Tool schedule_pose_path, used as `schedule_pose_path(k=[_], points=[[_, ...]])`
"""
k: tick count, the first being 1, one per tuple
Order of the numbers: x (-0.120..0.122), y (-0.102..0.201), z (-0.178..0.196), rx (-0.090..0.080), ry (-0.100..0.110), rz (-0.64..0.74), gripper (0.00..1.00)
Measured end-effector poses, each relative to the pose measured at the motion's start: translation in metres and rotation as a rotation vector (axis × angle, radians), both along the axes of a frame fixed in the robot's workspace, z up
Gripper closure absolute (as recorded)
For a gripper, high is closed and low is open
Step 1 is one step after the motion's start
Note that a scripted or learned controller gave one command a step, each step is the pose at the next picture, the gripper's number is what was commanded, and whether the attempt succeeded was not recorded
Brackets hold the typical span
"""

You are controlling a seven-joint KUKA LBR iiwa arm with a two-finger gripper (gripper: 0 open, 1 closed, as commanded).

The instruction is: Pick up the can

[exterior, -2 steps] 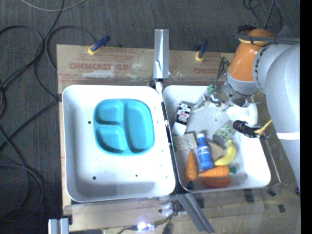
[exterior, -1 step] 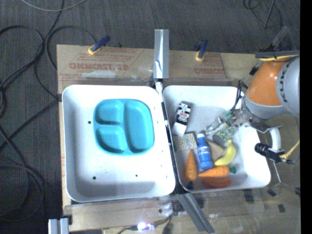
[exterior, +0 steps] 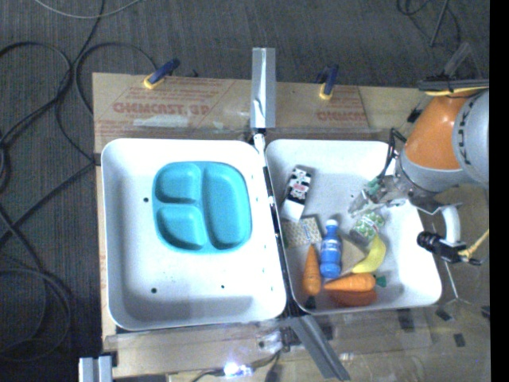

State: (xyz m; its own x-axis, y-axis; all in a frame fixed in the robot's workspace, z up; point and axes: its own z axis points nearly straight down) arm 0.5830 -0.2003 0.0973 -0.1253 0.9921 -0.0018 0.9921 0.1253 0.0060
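Claw hovers in the right bin, its opening impossible to judge, while the can sits just below and slightly left of it, beside the banana, long axis unclear.

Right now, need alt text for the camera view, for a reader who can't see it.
The grey arm's tool hangs over a green-patterned can in the right bin, beside a banana, blue bottle, two carrots and a small carton. The left bin holds a blue divided tray.

Single fixed overhead camera, slanted, both bins.
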Motion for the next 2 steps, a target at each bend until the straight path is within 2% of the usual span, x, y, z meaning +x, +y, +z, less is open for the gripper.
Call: schedule_pose_path(k=[1, 2], points=[[-0.086, 0.009, -0.007, -0.002, -0.007, -0.192, 1.00], [-0.088, 0.055, 0.096, 0.001, 0.012, -0.379, 1.00]])
